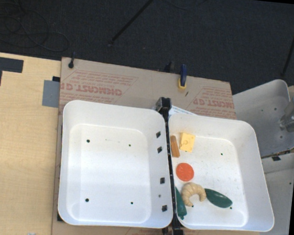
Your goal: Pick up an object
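Two white bins sit side by side on a cardboard sheet (140, 87), and all the objects are in the right bin (248, 152), gathered toward its left side. Farthest back there is a yellow block (187, 142), with a slim brown stick (175, 146) lying just beside it on the left, close to the dividing wall. Nearer, an orange disc (185, 172) lies flat. Nearer still comes a beige curved piece (194, 193) — it touches a dark green oblong (218, 198) on its right, and another green piece (180, 204) lies along the left wall beside it. The left bin (69, 147) shows its bare white floor. At the right edge a grey part of the arm (274, 110) is visible — whether the fingers are apart or together, I cannot tell.
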Controlling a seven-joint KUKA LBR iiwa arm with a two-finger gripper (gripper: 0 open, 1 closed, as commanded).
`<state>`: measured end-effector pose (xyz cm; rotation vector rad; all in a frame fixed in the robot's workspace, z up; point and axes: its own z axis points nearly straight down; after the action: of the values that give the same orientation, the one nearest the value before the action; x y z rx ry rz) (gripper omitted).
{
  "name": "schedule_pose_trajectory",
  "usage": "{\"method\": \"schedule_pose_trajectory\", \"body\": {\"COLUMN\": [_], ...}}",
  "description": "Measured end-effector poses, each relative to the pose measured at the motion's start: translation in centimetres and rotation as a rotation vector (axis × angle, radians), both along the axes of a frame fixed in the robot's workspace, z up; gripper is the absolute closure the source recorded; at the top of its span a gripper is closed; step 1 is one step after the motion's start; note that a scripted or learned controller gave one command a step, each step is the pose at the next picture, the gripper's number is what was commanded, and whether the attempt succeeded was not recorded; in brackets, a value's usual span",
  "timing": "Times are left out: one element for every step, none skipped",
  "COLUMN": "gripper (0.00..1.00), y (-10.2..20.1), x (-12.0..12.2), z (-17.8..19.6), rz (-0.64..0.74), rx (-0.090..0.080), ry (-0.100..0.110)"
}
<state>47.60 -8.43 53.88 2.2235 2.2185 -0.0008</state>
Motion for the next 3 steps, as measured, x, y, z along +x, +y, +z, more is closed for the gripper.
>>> {"method": "schedule_pose_trajectory", "body": {"gripper": [1.00,1.00,1.00], "y": [2.5,-1.0,-0.6], "x": [-0.2,2.6,-0.6], "z": [-23.7,-29.9,-44.5], "rz": [0.003,0.000,0.001], "rx": [0.003,0.001,0.005], "ry": [0.019,0.010,0.019]}}
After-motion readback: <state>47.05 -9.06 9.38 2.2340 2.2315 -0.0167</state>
